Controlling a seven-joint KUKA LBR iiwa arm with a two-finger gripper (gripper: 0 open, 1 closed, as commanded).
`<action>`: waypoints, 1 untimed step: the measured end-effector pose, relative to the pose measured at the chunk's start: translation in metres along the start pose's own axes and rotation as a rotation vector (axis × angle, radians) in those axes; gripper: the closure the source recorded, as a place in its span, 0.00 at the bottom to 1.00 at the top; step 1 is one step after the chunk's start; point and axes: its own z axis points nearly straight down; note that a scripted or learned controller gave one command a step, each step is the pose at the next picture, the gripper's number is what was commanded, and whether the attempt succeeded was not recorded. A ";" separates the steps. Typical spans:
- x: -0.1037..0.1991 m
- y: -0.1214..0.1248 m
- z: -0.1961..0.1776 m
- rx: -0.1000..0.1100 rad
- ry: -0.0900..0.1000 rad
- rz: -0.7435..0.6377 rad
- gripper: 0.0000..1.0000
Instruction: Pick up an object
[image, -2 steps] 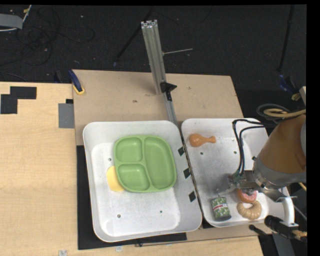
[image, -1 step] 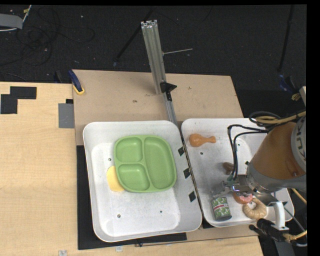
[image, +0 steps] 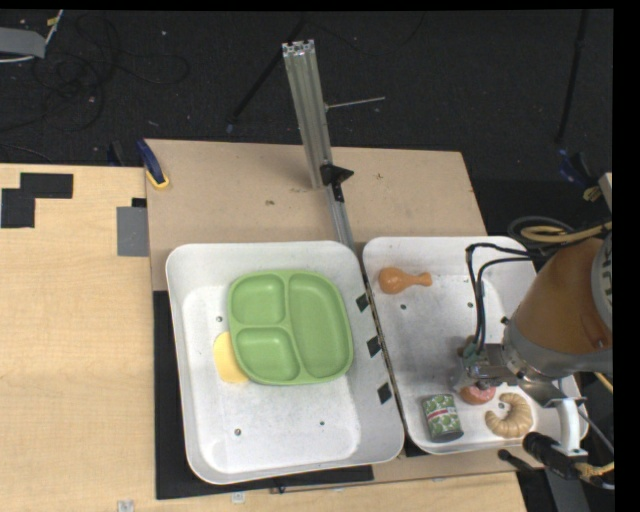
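Beside green can (image: 441, 417), gripper (image: 480, 380)

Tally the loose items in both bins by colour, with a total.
Green: 2, divided plate, small can
Yellow: 1, piece beside the plate
Orange: 1, drumstick-shaped toy
Tan: 1, croissant-shaped toy
Pink/red: 1, item under the gripper
Total: 6

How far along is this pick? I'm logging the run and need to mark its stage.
Done: the arm has reached into the right bin, and its gripper sits low over a pinkish item. In hand: nothing visibly lifted; whether it has a grasp cannot be told. Left: secure and raise an object. The croissant, green can and orange drumstick lie in that bin; the green tray sits in the left bin.
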 end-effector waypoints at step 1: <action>0.001 0.009 -0.045 0.020 0.018 -0.014 1.00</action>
